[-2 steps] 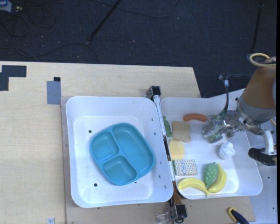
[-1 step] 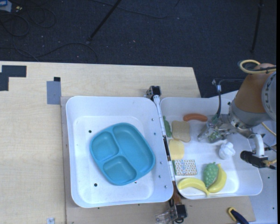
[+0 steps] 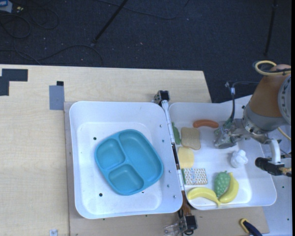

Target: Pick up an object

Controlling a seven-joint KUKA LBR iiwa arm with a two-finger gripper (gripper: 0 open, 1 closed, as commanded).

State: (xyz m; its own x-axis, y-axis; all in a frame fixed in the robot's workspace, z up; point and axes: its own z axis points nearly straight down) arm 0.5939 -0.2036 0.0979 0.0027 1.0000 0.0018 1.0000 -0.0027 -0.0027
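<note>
step: approach, nothing picked | gripper (image 3: 225, 137) low in right bin (image 3: 258, 193), beside sausage (image 3: 205, 124) | fingers: state unreadable | next: settle over one item, close

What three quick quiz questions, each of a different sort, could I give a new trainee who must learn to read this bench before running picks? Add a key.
1. True or false: the blue divided plate lies in the same bin as the banana.
2. Multiple choice: what lies nearest the pincer? A) the white crumpled object B) the patterned square card C) the blue divided plate
3. Fill in: the green bumpy fruit rests against the ____.

Key: 1 false, the plate is in the left bin and the banana in the right bin; 2 A; 3 banana.
</note>
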